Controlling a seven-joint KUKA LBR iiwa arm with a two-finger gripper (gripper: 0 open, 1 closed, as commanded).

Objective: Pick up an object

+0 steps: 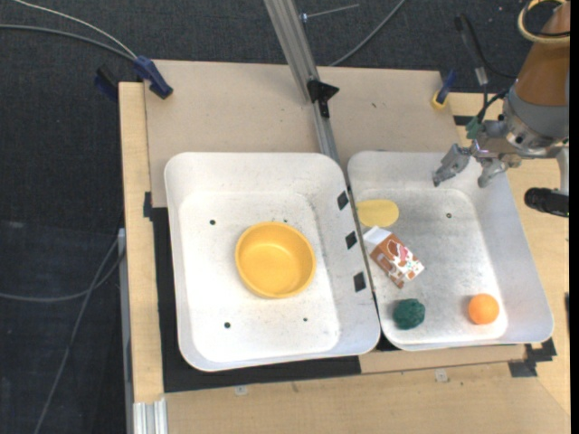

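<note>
Jaws (469, 166) (spread, empty) hover well above-right of orange ball (483, 309).

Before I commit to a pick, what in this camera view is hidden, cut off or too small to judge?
- Arm: cut off by the right and top edges above the orange band.
- Small printed carton: print too small to read.
- Pale yellow flat piece: what it is cannot be told.
- Yellow bowl: its underside is hidden by its own wall.
- Gripper: spread open over the right bin; height above the bin cannot be judged.
</note>
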